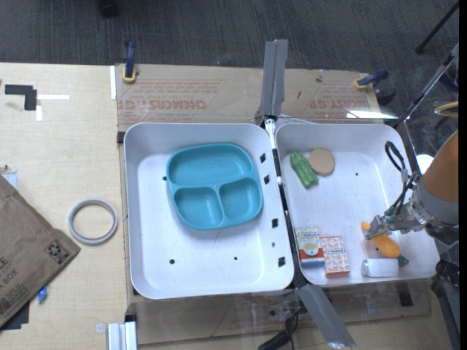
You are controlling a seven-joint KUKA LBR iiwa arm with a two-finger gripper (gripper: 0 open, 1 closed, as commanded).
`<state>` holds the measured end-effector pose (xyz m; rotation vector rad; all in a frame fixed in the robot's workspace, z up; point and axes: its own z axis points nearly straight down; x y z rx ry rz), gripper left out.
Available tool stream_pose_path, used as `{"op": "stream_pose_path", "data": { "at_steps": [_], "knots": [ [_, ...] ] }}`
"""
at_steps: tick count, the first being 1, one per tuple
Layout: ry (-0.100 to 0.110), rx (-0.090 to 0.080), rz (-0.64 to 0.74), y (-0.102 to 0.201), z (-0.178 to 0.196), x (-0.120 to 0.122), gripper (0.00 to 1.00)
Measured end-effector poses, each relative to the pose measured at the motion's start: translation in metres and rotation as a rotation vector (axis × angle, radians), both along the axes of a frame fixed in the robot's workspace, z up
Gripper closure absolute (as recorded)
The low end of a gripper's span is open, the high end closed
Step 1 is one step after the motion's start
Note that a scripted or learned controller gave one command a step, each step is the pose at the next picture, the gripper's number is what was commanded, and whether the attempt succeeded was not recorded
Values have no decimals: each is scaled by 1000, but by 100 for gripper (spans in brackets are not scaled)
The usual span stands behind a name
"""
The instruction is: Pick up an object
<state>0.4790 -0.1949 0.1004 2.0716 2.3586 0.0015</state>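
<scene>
**Pick Step: Claw Positioned over the Orange Object in the Right Bin**

While the claw [378, 228] is low in the right bin [350, 143], toward the 4 o'clock part of that bin, the approach should be judged as not yet completed. An orange object [387, 247], carrot-like in shape, lies just beside the claw tips at their 5 o'clock side, with a white bottle [379, 267] touching or nearly touching it at 6 o'clock. A clean pick is best obtained if the claw is centred across the narrow width of the orange object, lowered until the bin floor is almost met, and closed before any lift is begun. Contact with the white bottle should be avoided, since the target could be pushed aside.

Claw opening cannot be determined at this resolution; nothing is seen between the tips, so no grip is to be assumed.

Other candidates are available: a green object [303, 170] and a tan disc [322, 161] at 11 o'clock of the bin, and two small boxes [322, 251] at 7 o'clock. A blue divided tray [214, 186] is held in the left bin [135, 195].
</scene>
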Motion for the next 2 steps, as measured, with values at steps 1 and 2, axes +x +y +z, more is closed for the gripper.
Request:
{"op": "stream_pose_path", "data": {
  "at_steps": [1, 2],
  "knots": [
    [3, -1, -147, 54, 138, 99, 100],
    [3, -2, 40, 56, 200, 110, 100]
  ]
}}
